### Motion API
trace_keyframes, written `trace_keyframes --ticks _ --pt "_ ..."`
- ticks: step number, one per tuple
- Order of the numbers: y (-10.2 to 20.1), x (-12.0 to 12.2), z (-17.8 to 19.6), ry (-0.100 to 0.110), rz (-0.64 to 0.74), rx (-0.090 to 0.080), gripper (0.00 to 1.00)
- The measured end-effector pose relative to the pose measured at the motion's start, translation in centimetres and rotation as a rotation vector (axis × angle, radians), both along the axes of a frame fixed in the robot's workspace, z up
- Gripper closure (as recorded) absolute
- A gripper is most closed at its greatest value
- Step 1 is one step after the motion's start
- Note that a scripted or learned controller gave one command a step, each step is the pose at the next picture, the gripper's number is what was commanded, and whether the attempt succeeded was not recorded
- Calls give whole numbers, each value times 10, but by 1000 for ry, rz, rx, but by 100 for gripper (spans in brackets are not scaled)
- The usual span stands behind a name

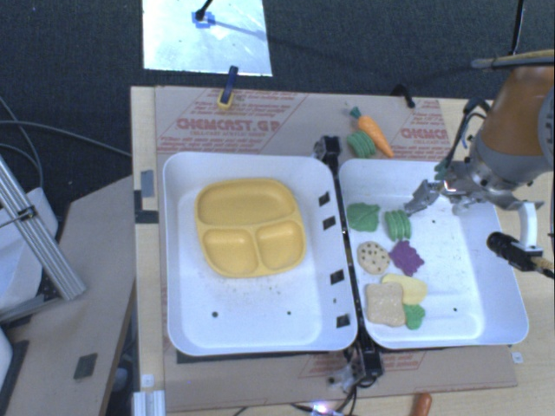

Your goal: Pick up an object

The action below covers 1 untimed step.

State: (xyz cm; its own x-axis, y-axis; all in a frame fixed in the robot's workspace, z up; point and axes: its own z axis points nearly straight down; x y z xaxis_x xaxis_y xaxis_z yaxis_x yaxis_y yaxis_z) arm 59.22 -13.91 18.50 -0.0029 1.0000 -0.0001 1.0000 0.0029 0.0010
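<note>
over the right bin (486, 258), tool (422, 199) just beside green ridged toy (398, 224), grip state unclear

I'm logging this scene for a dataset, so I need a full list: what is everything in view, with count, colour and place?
bins: two, white, side by side on the bench
divided tray: one, yellow, in the left bin
toy foods: about eight, green, purple, tan and yellow, left side of the right bin
cookie: one, tan with dark chips, among them
toy carrot: one, orange, on the board behind the right bin, beside a green piece
metal sheet: one, silvery, on the floor behind the bench
gripper: one, grey, above the right bin near a green toy
</note>
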Motion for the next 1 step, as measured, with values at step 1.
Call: trace_keyframes --ticks 1 --pt "27 -95 -78 13 -3 5 0"
